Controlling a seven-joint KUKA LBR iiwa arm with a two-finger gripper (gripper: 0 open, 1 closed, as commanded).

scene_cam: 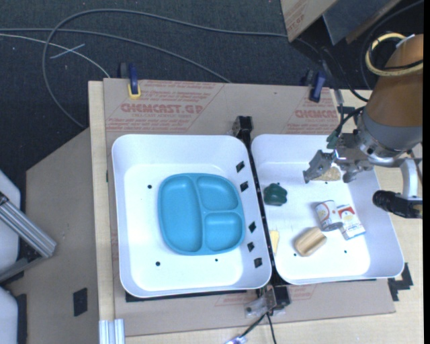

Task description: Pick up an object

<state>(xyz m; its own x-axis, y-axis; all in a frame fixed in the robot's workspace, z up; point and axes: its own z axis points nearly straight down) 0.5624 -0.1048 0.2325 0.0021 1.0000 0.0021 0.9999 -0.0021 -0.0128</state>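
**Nothing lifted yet**

Four small objects are seen in the right white bin (pixel 282 269). The claw (pixel 330 168) is held low over a pale tan object (pixel 330 175) near the bin's far side; whether it is gripped cannot be told. The lift is judged outstanding.

Dark carpet (pixel 60 87) surrounds the bench (pixel 168 101); grey cables (pixel 80 27) lie at 11 o'clock, a cardboard box (pixel 306 15) at 1 o'clock.

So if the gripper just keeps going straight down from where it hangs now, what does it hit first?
Most likely the small tan object right under the gripper, in the right bin; depth is hard to judge from this slanted view.
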